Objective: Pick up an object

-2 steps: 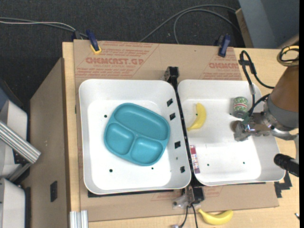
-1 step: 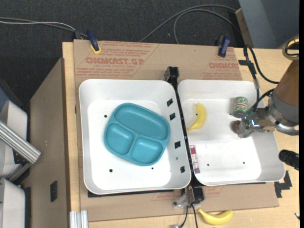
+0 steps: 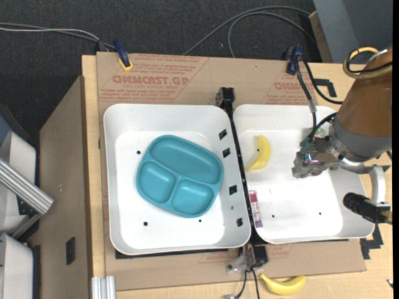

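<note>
1. A yellow banana [image 3: 260, 152] is seen lying in the right bin [image 3: 324, 224], near the divider between the bins.
2. The hand [image 3: 307, 164] is positioned right of the banana, apart from it; its grip cannot be told.
3. A teal divided plate [image 3: 179, 175] is placed left of the banana, in the left bin [image 3: 124, 217].

- A yellow banana [image 3: 261, 152] lies flat in the right bin [image 3: 324, 226], near its left wall, curved with its ends pointing left.
- A small red-and-white packet [image 3: 254, 207] lies lengthwise against the same wall, nearer the front, apart from the banana.
</note>
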You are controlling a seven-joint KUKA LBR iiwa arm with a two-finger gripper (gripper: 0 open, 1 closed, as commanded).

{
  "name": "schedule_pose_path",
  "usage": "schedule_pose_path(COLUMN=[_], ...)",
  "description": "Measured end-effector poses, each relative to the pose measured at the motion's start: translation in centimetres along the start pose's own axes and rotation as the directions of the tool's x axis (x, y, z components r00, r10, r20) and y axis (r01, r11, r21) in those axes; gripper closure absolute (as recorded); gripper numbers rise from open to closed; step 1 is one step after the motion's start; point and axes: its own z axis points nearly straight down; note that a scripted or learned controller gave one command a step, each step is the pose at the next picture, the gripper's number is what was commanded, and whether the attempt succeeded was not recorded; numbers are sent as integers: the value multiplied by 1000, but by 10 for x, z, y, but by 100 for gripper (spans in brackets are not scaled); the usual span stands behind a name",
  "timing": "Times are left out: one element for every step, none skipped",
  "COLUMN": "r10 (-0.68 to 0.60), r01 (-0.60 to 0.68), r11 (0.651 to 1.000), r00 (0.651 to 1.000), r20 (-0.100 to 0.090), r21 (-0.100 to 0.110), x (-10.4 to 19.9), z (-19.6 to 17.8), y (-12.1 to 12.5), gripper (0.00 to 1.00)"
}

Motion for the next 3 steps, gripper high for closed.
schedule_pose_path(r10=[-2, -2, -2], r01=[2, 2, 2], r11=[1000, 1000, 1000], r00=[1000, 1000, 1000], r20=[-1, -1, -1], r21=[1, 0, 0], x=[49, 103, 156], z=[4, -3, -18], y=[11, 25, 20], gripper=[100, 100, 100])
